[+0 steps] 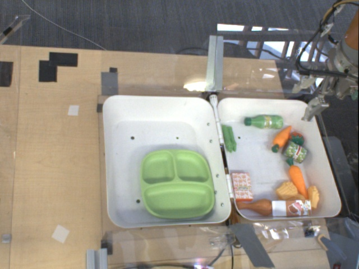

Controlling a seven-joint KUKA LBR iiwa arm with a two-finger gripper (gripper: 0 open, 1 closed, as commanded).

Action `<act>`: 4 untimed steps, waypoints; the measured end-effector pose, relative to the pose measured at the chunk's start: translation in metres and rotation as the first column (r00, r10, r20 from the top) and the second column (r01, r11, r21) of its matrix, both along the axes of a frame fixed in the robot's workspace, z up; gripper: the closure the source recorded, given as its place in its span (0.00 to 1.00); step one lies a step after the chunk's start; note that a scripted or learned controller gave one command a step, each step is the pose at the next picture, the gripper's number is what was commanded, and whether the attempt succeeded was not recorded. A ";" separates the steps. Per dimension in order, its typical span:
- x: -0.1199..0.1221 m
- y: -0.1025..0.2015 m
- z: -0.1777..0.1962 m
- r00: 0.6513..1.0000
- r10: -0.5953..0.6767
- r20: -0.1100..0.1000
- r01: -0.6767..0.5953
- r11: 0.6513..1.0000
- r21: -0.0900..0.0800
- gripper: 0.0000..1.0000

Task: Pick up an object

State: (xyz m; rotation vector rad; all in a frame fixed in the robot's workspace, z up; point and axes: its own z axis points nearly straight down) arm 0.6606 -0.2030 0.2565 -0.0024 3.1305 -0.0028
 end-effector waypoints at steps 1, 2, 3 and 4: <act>-0.020 -0.001 -0.142 0.998 0.053 -0.016 -0.053 0.999 0.004 0.00; -0.054 0.012 -0.168 1.000 0.012 0.003 -0.012 1.000 -0.001 0.00; -0.128 -0.004 -0.167 1.000 0.009 0.001 -0.009 1.000 -0.001 0.00; -0.121 -0.002 -0.152 1.000 0.018 0.018 -0.018 1.000 -0.005 1.00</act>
